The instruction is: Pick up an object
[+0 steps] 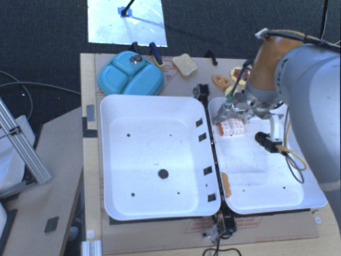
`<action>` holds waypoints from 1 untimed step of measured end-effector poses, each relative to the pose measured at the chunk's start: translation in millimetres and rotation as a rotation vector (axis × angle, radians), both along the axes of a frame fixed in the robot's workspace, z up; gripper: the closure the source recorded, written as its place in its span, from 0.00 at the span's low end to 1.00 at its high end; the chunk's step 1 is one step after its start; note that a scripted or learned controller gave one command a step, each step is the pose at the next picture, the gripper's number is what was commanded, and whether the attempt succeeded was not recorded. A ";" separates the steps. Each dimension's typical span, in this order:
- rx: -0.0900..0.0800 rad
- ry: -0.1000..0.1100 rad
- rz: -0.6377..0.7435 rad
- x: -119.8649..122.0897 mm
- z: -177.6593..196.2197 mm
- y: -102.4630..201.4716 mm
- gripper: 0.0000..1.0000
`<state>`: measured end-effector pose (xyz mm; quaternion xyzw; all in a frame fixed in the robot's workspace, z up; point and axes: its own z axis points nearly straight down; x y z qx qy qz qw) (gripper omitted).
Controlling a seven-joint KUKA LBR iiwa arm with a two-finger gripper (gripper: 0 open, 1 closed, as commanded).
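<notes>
Camera view: two white bins on the desk (90, 143). Left bin (114, 159) has just a small dark disc (163, 173) near its centre. Right bin (298, 196) has the arm (303, 89) coming in from 3 o'clock, orange band above the wrist.

Hand (226, 112) sits low at the right bin's 11 o'clock corner, close to the divider. Can't tell from this angle how far the fingers are spread, or whether anything is between them, since the wrist body blocks most of it.

Likely target: red-and-white packet (233, 127), lying flat on the bin floor just below the hand, toward 5 o'clock from it, touching or nearly so. Its long axis looks to run roughly 9-to-3, slightly tilted. Not lifted; it looks to be resting on the floor.

Other candidate: small orange piece (226, 184) against the divider wall at the bin's 8 o'clock, well apart from the hand.

Outside the bins at 12 o'clock: blue lidded tray (130, 74), bread-like piece (185, 64), small orange ring (221, 80). Not reachable targets.

Judgement: packet is the nearer pick by far. Next move turns on a small shift toward 5 o'clock to centre over it, closing across its short side.
</notes>
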<state>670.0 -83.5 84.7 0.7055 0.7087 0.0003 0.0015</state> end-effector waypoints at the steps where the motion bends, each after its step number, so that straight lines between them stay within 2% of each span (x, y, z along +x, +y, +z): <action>1: 0.000 -0.005 0.002 0.4 12.0 0.4 1.00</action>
